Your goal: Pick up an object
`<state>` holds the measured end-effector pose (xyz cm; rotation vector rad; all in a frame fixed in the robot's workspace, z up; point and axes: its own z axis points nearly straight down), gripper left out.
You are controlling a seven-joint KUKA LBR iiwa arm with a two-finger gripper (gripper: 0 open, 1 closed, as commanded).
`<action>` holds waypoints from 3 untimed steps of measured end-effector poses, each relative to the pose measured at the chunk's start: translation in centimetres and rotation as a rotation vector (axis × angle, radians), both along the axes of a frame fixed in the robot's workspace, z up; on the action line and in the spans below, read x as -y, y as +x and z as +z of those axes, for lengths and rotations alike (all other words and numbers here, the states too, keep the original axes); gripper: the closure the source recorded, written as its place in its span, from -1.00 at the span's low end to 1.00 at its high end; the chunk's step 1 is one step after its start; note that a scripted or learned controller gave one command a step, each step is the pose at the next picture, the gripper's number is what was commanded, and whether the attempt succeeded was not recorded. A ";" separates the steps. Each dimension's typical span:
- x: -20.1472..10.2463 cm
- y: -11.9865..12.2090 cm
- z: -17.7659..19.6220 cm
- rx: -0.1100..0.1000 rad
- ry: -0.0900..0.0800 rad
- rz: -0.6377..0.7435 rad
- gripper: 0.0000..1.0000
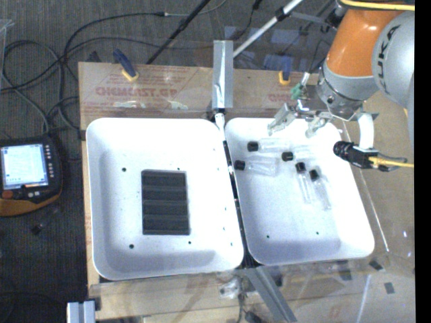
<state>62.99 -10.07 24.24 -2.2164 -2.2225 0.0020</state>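
We look down on a bench carrying two shallow white bins side by side: the left bin [108,180] holds a dark ribbed block [164,202] lying flat near its middle, and the right bin [350,241] holds a scatter of small clear bottles with black caps. The grey arm [374,39], orange-banded above the wrist, reaches in from three o'clock and hangs over the right bin's upper edge, at about one o'clock from that bin's centre. Its gripper [300,121] shows two pale fingers spread apart with nothing between them, poised above the bin's back rim. The nearest targets lie toward six o'clock from the fingertips: one bottle [264,145] near the back of the bin, lying roughly crosswise with its black cap at nine o'clock; a second bottle [259,167] lying just below it toward the dividing wall; and a pair of bottles [314,186] side by side near the bin's centre, long axes running from about eleven to five o'clock, caps at the upper end. In our judgement nothing has been picked yet, and the coming move turns on a short descent toward six o'clock, with the fingers set across a bottle's long axis.
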 end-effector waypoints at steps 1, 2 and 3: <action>-0.8 0.0 -14.8 0.002 -0.001 -0.029 -1.00; -0.8 -0.1 -14.0 0.000 0.002 -0.031 1.00; -0.8 -0.1 -14.0 -0.001 0.002 -0.031 -1.00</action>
